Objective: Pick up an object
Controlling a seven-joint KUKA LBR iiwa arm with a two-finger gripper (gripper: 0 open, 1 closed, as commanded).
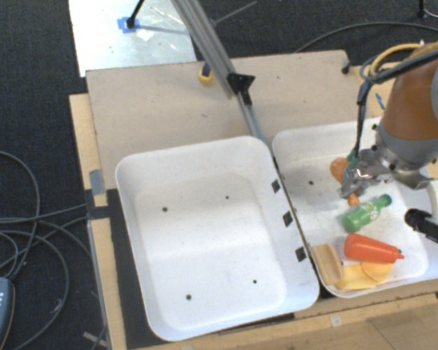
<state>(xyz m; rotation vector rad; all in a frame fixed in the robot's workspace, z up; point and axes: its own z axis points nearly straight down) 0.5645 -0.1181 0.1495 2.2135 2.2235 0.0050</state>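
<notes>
— Where do the objects lie?
— A green bottle [367,213] sits mid right bin [304,150]; a red carrot-like piece [370,248] and yellow pieces [361,274] crowd its near edge.
— The gripper [355,181]?
— Low beside an orange ball [339,168]; grip unreadable. Left bin [134,174] offers open room.

Light is bright and even, coming from overhead. The two white bins [211,236] in the middle of the frame are close to blown out, their floors nearly without texture. Shadows are soft and short: a faint one lies inside the left bin's rim, a darker one under the arm [425,113] at right. A pale floor patch [129,25] at upper left glares. The dark carpet [6,95] along the left side is grainy but readable. Focus is fair in the centre; small things at right look soft, and the lower left corner is hazy.
</notes>
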